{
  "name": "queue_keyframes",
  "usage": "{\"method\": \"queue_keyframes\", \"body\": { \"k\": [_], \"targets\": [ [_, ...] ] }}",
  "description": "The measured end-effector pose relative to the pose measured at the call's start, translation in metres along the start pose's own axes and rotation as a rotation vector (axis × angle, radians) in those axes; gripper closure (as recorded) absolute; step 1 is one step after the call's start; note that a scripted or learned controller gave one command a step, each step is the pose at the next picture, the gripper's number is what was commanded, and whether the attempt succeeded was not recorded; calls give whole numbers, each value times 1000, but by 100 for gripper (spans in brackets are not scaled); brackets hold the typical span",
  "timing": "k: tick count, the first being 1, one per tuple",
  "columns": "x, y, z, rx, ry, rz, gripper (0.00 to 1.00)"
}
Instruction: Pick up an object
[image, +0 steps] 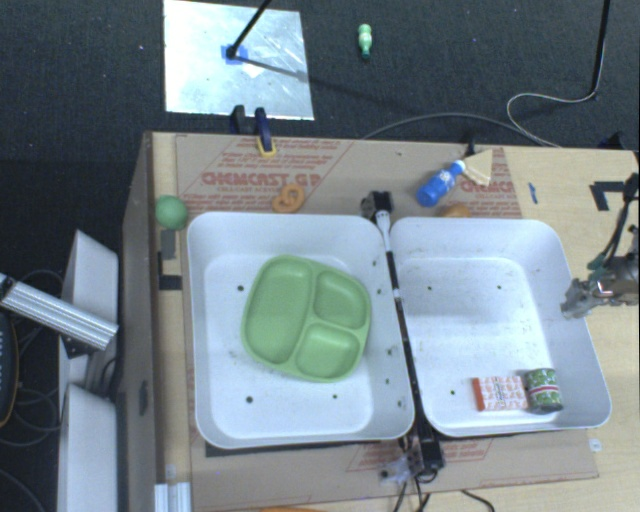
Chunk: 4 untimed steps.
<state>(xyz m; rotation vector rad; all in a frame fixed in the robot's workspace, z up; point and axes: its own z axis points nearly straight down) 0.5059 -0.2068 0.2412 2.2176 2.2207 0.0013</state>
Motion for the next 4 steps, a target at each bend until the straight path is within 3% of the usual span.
{"method": "queue_keyframes", "body": {
  "k": [1, 2, 4],
  "targets": [
    [0, -19, 26, 2, 1, 0, 100],
    [0, -19, -7, -1, 0, -3, 100],
    [0, -18, -25, -1, 0, -3, 100]
  ]
}}
